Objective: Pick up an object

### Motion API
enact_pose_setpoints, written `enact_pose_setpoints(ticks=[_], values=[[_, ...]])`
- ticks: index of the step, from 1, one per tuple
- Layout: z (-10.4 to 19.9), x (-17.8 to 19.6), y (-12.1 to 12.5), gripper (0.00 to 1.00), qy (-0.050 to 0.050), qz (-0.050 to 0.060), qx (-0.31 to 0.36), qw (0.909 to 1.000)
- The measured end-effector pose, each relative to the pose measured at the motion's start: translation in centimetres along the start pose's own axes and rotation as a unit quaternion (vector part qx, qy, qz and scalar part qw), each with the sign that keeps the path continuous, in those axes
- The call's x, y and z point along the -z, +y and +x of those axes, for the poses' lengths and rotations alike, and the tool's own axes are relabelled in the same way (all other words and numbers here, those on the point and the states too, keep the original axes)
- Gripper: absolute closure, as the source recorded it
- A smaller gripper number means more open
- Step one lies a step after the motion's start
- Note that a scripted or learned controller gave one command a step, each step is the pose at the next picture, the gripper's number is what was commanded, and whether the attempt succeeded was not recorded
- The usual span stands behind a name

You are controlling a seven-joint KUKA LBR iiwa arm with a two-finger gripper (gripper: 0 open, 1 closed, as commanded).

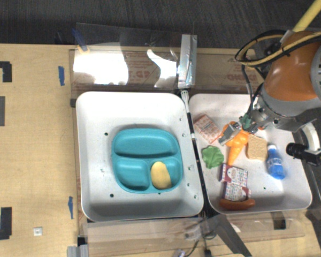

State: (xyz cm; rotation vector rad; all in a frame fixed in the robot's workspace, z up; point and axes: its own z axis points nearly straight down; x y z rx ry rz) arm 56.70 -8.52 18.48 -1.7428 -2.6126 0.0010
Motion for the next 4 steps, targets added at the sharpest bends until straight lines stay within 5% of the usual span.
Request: enact_pose_setpoints(ticks=[1, 2, 3, 4], values=[[1.1, 1.7, 7.2, 1.00, -0.001, -0.002, -0.080, 0.9968], [-2.3, 0.0, 6.2, 1.00, 0.000, 0.000, -0.006, 1.0000], [1.6, 0.0, 6.4, 1.00, 0.000, -0.001, 0.023, 0.9997], [1.5, 1.1, 6.5, 1.00, -0.001, -0.002, 0.022, 0.9998]])
